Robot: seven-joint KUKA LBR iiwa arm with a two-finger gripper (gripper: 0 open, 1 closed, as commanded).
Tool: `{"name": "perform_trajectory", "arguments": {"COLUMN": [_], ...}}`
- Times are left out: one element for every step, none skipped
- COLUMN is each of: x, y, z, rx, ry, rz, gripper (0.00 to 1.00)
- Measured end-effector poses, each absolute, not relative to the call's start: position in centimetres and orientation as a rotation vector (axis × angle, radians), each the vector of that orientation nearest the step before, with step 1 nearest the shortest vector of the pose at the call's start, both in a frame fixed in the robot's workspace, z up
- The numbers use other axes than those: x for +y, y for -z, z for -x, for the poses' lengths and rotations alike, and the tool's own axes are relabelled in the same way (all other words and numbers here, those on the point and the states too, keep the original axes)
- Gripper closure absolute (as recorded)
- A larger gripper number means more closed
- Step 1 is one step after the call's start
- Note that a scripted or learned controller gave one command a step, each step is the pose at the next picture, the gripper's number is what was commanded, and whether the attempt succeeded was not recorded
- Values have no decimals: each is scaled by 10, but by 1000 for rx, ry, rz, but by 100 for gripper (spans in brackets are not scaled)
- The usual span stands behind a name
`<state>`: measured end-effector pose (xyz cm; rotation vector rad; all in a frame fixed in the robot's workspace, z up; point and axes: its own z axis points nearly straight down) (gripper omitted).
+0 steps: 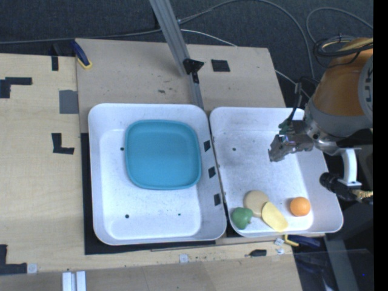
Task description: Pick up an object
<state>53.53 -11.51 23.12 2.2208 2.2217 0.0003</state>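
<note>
Nearest, along the right bin's (242,126) front edge, four small toy-like pieces are sitting in a row: a green lump (242,217) at seven o'clock, touching a round tan disc (256,200), then a smooth yellow oblong piece (274,216) leaning against the disc, and a glossy orange ball (299,207) at five o'clock, just apart. Farther back, the gripper (280,149) is hanging over the bin's speckled floor around two o'clock with nothing visible in it, its dark fingers blurring together so I cannot tell how the jaws are standing. Across the divider, a rounded-square blue plate (162,154) is lying flat in the left bin (103,180).
</note>
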Motion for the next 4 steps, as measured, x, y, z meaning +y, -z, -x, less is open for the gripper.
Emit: {"name": "perform_trajectory", "arguments": {"x": [-67,-20,28,75], "y": [-220,-226,-231,-239], "z": [-546,-548,-569,-577], "rx": [2223,2224,2224,2224], "ry": [1,0,1,1], "rz": [-2221,-2221,-2220,-2220], "gripper": [100,100,100,100]}}
